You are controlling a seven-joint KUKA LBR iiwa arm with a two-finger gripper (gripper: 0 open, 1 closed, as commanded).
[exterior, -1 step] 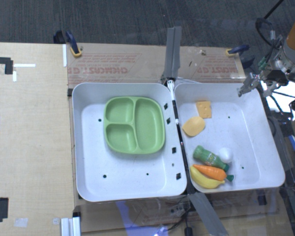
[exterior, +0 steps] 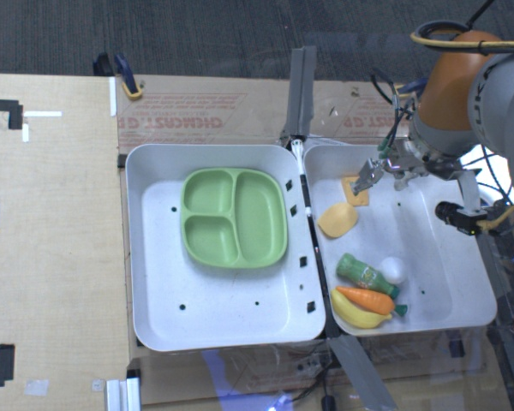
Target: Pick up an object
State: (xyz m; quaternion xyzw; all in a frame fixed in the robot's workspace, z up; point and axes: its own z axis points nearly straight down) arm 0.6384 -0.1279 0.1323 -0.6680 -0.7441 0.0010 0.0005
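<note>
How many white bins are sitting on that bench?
2. The left bin holds a green divided plate. The right bin, beside it, holds small food items, with the gripper over its far end.

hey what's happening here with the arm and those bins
A grey and orange robot arm reaches in from the right, its gripper low over the far part of the right bin, right by a small orange block. Nothing can be seen held. A tan rounded piece lies just nearer, and a green bottle, a carrot, a banana and a white ball cluster at the near end. The left bin holds a green divided plate.
</note>
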